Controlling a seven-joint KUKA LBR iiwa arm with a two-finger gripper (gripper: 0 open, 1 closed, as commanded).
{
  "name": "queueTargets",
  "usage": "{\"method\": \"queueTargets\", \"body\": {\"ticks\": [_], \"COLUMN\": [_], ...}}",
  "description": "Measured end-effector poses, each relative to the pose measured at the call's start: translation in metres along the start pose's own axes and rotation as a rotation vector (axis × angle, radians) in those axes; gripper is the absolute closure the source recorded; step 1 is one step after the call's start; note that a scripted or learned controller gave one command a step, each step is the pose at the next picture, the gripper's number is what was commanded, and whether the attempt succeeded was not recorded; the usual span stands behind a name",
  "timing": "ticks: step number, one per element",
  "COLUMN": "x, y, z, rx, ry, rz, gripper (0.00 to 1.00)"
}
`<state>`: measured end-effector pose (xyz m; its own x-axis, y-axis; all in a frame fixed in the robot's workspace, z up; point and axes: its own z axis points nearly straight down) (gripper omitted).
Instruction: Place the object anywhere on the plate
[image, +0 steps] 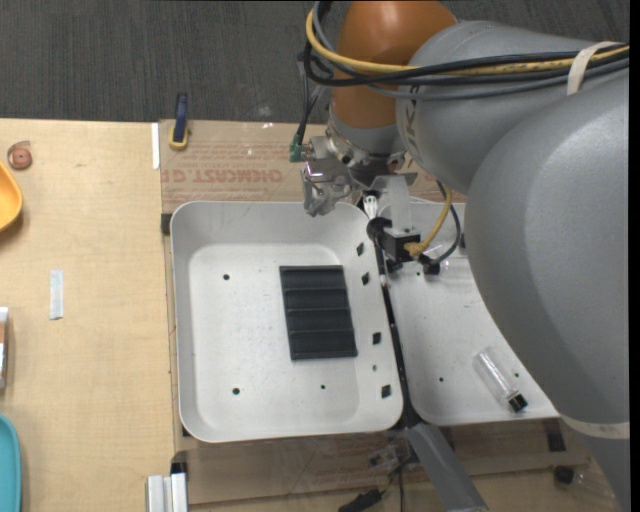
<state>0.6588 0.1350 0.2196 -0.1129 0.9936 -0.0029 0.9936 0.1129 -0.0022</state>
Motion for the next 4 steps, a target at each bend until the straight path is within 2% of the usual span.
{"method": "queueTargets", "body": {"ticks": [1,2,3,4], "x": [0.053,0.076,0.083,0.093], "y": [0.006,-0.007,-0.063,-0.141], "z": [0.003,0.029,0.045,-0.015], "rx": [-0.002,-0.001,-0.001,0.001], "ry": [0.000,0.000,0.001,0.001], "rz": [-0.305,-0.429,-0.461,-0.453], "gripper": [1.00,1.00,1.00,1.00]}}
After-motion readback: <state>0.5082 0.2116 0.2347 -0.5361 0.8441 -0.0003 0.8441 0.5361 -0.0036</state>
